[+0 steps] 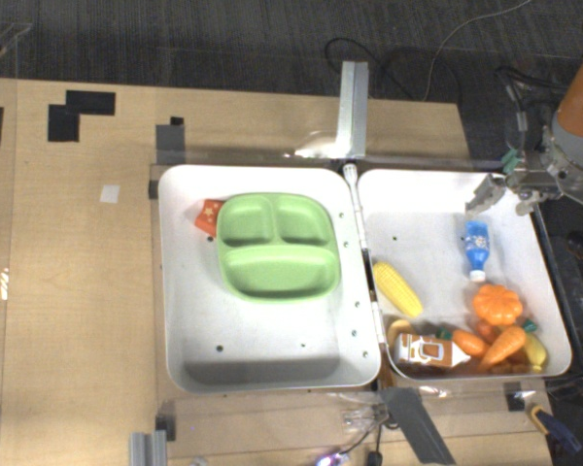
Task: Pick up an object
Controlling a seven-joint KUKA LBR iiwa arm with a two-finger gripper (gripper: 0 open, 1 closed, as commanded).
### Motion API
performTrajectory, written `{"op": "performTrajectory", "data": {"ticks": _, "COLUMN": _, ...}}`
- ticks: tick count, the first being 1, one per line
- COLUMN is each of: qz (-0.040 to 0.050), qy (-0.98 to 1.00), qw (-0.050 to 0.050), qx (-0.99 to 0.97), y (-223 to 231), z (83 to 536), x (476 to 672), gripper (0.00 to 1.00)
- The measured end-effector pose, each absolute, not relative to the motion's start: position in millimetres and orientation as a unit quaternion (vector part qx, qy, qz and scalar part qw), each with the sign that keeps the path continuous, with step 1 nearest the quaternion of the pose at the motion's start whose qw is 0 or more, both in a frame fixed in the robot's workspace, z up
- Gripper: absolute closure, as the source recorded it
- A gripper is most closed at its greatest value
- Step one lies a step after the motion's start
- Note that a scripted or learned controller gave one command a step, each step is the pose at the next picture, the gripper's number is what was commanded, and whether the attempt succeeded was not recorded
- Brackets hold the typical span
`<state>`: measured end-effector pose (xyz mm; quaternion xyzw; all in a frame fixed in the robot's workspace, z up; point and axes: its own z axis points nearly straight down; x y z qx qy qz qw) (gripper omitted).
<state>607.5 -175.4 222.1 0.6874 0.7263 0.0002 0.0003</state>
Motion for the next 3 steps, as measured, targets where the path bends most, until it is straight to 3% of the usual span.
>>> {"op": "performTrajectory", "data": {"ticks": 1, "qz": 0.0001, "qy": 0.737, "qw": 0.0, "qx": 0.676, "y": -205.5, "z": 123.6, "x": 623.7, "gripper": 0.0}}
{"op": "performTrajectory", "data": {"ticks": 2, "qz": 0.0036, "qy": 0.702, "qw": 0.004, "qx": 0.713, "y": -204.4, "z": 87.9, "x": 612.9, "gripper": 0.0}}
{"op": "performTrajectory", "data": {"ticks": 3, "qz": 0.0058, "qy": 0.703, "qw": 0.005, "qx": 0.711, "y": -203.1, "z": 98.4, "x": 615.8, "gripper": 1.0}}
